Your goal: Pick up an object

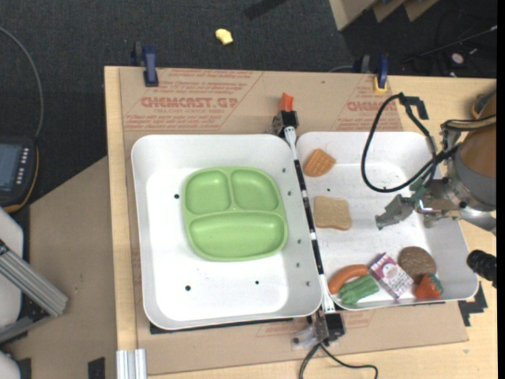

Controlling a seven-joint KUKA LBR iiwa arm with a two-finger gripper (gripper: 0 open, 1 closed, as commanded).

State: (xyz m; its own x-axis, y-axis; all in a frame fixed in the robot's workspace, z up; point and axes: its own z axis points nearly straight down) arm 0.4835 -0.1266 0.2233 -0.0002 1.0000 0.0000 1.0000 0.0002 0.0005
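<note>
The right bin (371, 144) holds several food items. An orange ridged piece (319, 163) lies at its far left, with a tan bread slice (332, 212) just below it. Along the near edge lie an orange sausage (347, 275), a green piece (359, 290), a small pink-and-white box (390, 275), a brown round piece (416, 260) and a red piece (427, 288). My gripper (390, 215) hangs over the middle of the right bin, to the right of the bread slice and above the box. Nothing shows in its grasp.
The left bin (158, 275) holds a green divided plate (234, 213). A black cable (375, 144) loops over the far part of the right bin. Clamps sit at the bench's far edge (148, 63), and a black ridge (304, 204) divides the bins.
</note>
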